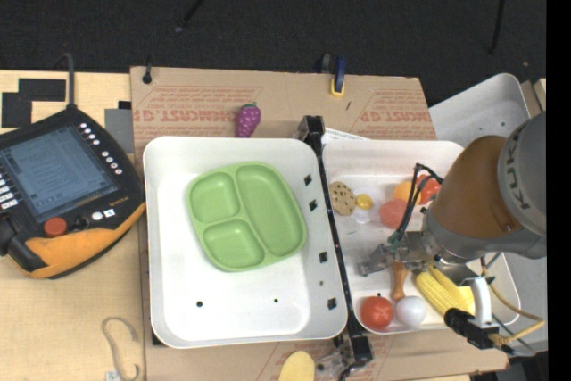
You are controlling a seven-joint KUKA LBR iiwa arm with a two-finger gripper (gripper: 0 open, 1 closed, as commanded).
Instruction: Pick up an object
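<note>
In the right bin (350,274) my gripper (385,260) hangs low over the floor, left of the grey and orange arm (482,192). Just below it lies a thin orange carrot (398,283), with a yellow corn cob (439,288) to its right. A red tomato (376,311) and a white egg (410,310) sit at the bin's front edge. Behind the gripper are a cookie (340,196), a small yellow piece (363,202) and a red-orange fruit (393,212). The arm hides part of the bin's right side.
The left bin (169,281) holds a green divided plate (245,214). Purple grapes (248,119) lie on the cardboard behind the bins and a yellow fruit (297,365) lies in front. A teach pendant (62,183) rests at the left.
</note>
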